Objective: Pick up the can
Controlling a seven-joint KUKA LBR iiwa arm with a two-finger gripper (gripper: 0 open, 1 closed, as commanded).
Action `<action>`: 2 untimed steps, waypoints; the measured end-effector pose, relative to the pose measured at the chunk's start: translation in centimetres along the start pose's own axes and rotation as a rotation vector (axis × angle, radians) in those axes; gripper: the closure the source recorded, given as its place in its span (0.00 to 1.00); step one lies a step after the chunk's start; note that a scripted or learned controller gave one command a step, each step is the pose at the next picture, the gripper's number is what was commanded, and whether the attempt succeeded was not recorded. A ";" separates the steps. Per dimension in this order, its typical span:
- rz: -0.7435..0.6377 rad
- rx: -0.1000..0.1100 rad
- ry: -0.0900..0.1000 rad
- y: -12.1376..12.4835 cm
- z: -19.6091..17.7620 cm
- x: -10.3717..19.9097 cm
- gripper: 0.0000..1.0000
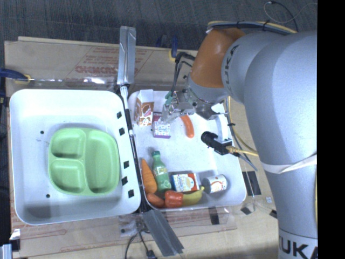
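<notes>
The can (pixel 217 184) lies on its side near the front right corner of the right bin (pixel 233 169); it is silver with a white and red label. My gripper (pixel 171 110) hangs over the back of that bin, far from the can, just above a small purple box (pixel 161 129). Nothing shows held in it. An orange-red sausage-shaped piece (pixel 187 126) lies just right of the gripper.
A small carton (pixel 143 111) stands at the right bin's back left. Along its front lie a green bottle (pixel 160 170), a carrot (pixel 149 177), a red-labelled box (pixel 184 181), a banana (pixel 192 197) and a red pepper (pixel 173 198). The left bin (pixel 27 117) holds a green divided plate (pixel 84 159).
</notes>
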State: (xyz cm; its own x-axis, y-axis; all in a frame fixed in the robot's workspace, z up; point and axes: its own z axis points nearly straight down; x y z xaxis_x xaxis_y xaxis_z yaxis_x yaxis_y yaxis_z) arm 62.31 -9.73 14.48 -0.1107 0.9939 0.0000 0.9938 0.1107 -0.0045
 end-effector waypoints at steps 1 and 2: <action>0.202 0.001 0.002 -14.2 1.7 -1.9 0.00; 0.367 0.001 0.001 -7.2 5.5 0.7 0.00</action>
State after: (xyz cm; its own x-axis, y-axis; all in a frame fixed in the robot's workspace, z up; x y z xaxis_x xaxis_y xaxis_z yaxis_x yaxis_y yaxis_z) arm 55.01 -9.81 9.03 0.2530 0.9675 -0.0007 0.9675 -0.2530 -0.0051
